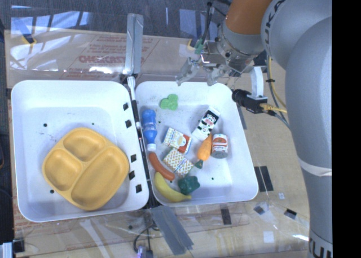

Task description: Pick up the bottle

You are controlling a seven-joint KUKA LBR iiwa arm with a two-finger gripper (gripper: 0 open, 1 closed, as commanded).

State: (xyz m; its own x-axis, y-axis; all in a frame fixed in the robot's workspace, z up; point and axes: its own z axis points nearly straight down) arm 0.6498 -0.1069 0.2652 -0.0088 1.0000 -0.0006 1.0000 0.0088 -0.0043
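Note:
A blue bottle [149, 126] with a white label lies along the left wall of the right bin [242, 155]. A white bottle with black spots and a dark cap [206, 123] lies tilted near the bin's middle. My gripper [195, 78] hangs over the bin's far rim, above and behind both bottles, touching neither. Its two fingers are spread open with nothing between them.
The right bin also holds a green leaf-shaped piece [168, 103], two small cartons [176, 139], a carrot [204, 149], a can [219, 145], a sausage [160, 166], a banana [168, 191] and a green vegetable [189, 184]. A yellow divided plate [84, 166] lies in the left bin [34, 99].

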